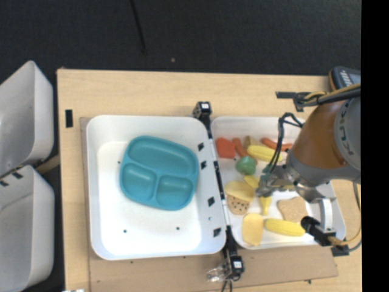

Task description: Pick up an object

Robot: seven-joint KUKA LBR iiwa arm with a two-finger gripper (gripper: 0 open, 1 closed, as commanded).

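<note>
The task names no single object, so the candidates are the small toy foods lying in the right bin (328,224). Nearest to the gripper (265,187) is a yellow wedge (239,191), smooth like plastic, just left of it. Below the wedge lies a tan, speckled piece (237,206). A yellow banana-like piece (284,227) lies with its long axis almost left to right near the front wall, and beside it a pale yellow rounded piece (252,229) stands more upright in the view. Further back, a yellow corn-like piece (260,152) points diagonally, a green round piece (245,165) sits in front of it, and a red-orange piece (225,148) lies near the dividing wall. A flat tan slice (292,208) rests under the wrist.

The arm (328,145) reaches in from the right and bends down into this bin; I cannot tell whether the gripper is open or closed.

The left bin (97,181) carries a teal divided plate (159,172). Both bins stand on the wooden tabletop (134,93).
</note>
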